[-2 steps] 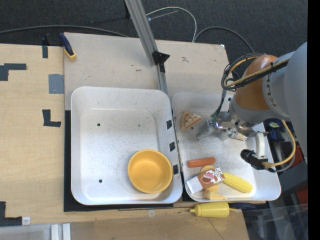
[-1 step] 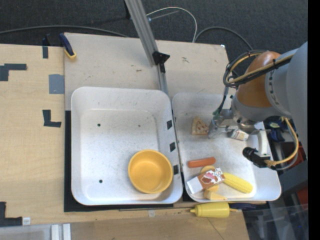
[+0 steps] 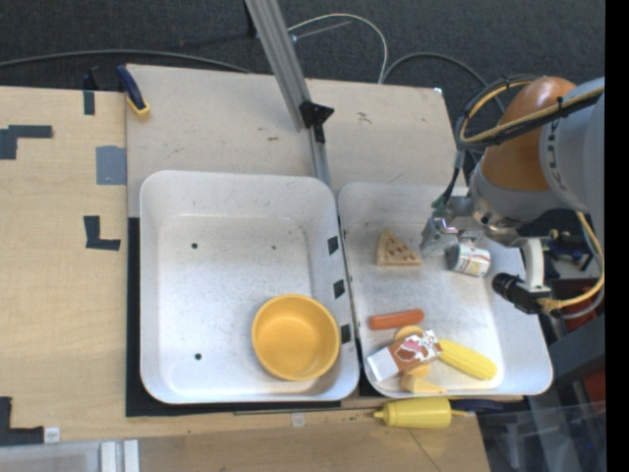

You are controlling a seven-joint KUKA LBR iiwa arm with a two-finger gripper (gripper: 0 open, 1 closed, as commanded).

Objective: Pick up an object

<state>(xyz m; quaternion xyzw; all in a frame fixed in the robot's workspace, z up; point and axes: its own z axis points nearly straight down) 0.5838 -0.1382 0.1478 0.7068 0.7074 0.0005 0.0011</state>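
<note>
The gripper (image 3: 439, 232) hangs low in the right bin (image 3: 366, 214), near its far right part. I cannot tell how its jaws stand, and I see nothing held in it. The nearest thing is the waffle piece (image 3: 397, 250), just beside the gripper on the side toward the left bin (image 3: 157, 264); its broad edge points to the near side. A small can (image 3: 470, 261) lies just on the other side, under the wrist. The sausage (image 3: 396, 319) and the corn (image 3: 466, 359) are farther away, toward the near rim.
</note>
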